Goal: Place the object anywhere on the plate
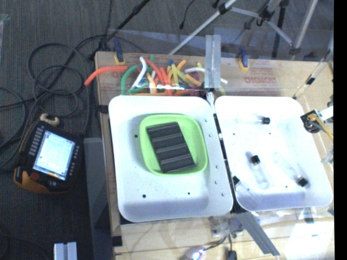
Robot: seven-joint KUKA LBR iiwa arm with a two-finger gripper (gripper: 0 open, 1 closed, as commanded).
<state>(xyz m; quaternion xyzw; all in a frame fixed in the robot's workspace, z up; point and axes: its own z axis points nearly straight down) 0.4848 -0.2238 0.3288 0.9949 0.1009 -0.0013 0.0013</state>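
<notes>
Dark grey carpet surrounds a wooden bench [260, 69] that carries two shallow white bins side by side. One bin, the left bin [162, 199], sits at the frame's centre and holds one green plate [200, 145]. One dark ribbed block [171, 147], made of three raised bars, lies flat on that plate, tilted slightly, well inside its rim. At the frame's right, the right bin [282, 199] holds three small clear vials with black caps: one vial [264, 120] near its upper edge, a second vial [255, 162] near the middle, and a third vial [301, 181] toward its lower right corner, all well apart from each other.

Along the bench's upper edge lies a tangle of coloured tubes [157, 77]. One handheld pendant [50, 157] with a lit screen rests on the carpet at the frame's left, black cables looping above it. Whether the tool is wide or narrow cannot be told.
</notes>
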